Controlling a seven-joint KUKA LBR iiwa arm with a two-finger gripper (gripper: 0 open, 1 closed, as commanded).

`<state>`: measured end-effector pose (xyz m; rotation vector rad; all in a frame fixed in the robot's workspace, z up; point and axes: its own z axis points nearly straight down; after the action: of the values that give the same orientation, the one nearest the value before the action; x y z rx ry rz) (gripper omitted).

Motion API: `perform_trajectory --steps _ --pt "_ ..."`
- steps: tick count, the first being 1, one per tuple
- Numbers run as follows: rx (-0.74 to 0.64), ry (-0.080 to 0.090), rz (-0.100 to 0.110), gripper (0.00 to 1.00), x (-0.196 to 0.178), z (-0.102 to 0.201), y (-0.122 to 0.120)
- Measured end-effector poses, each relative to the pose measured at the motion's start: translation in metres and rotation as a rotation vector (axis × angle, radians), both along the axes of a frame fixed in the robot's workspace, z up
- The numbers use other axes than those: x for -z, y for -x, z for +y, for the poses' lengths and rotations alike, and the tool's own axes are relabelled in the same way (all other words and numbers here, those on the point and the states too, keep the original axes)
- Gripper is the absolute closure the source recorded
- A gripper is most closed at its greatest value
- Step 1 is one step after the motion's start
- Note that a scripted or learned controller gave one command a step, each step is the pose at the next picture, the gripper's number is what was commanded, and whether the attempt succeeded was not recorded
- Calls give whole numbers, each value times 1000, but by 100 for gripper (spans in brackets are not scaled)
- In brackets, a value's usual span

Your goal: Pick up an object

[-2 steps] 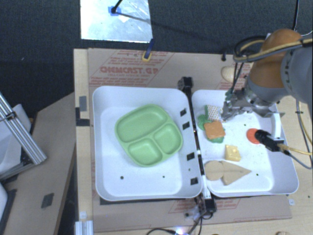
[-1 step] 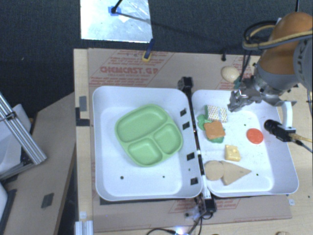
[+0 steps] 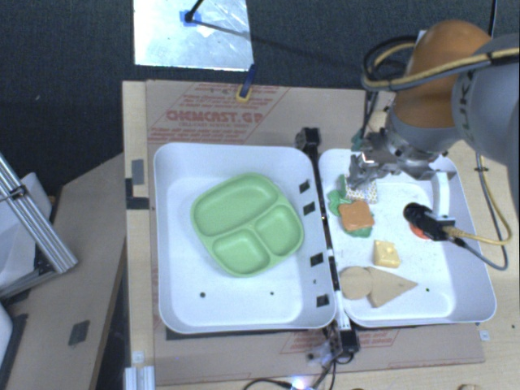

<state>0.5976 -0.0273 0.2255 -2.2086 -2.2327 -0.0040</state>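
The counter (image 3: 97, 210) carried two shallow white bins side by side. The left bin (image 3: 175, 299) held a pale green divided plate (image 3: 244, 222), lying flat near its middle. The right bin (image 3: 467, 291) held all the small pieces, and the grey arm (image 3: 439, 80) reached over its far end. The claw (image 3: 358, 175) hung low at the bin's far left corner, directly above a white speckled piece (image 3: 363, 192) — whether it was wide or narrow, or gripping anything, could not be told.

Just beside that piece lay an orange-brown slab (image 3: 356, 215) on a green leaf (image 3: 335, 200). At the near end a tan wedge (image 3: 392, 289) touched a tan disc (image 3: 354, 283). Between them and the slab sat a small yellow block (image 3: 387, 255). A red piece (image 3: 419, 231) showed further right — mostly hidden.
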Motion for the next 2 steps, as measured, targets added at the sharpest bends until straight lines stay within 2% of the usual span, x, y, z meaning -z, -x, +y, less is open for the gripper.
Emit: perform_trajectory --steps 1,2 --pt "1 1 1 100 -2 55 19" --pt "5 2 -1 100 -7 54 12"
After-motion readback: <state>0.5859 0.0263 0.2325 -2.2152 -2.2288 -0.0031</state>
